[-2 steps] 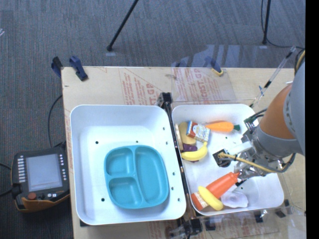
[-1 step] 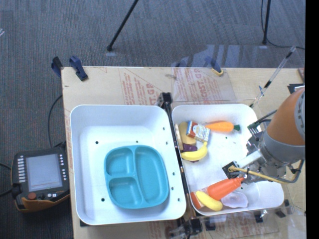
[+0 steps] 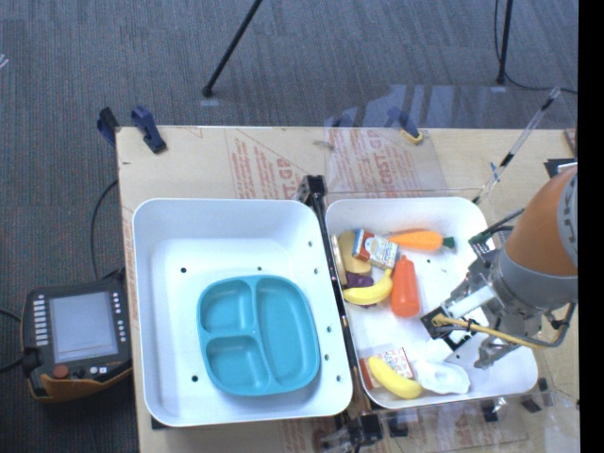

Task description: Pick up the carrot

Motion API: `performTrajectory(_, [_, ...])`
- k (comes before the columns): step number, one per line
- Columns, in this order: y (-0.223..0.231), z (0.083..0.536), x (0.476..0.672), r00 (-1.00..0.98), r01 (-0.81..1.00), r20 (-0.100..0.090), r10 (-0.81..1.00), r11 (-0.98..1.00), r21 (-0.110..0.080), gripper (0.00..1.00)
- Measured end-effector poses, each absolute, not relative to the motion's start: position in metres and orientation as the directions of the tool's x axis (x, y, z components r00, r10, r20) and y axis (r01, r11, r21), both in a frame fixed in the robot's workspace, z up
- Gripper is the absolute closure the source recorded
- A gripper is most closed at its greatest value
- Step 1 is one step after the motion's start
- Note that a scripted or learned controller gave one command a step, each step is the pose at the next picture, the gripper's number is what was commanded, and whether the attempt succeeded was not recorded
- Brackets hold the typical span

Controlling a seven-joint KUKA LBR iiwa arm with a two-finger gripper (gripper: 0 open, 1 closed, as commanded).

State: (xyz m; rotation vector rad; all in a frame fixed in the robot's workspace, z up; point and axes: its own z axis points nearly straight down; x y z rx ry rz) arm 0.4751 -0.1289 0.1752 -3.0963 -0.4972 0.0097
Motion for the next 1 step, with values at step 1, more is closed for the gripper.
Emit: performTrajectory(1, [-0.1535,0.1088,0.5489,0.95,0.313,0.006,0.313,-0.95,0.002,0.0])
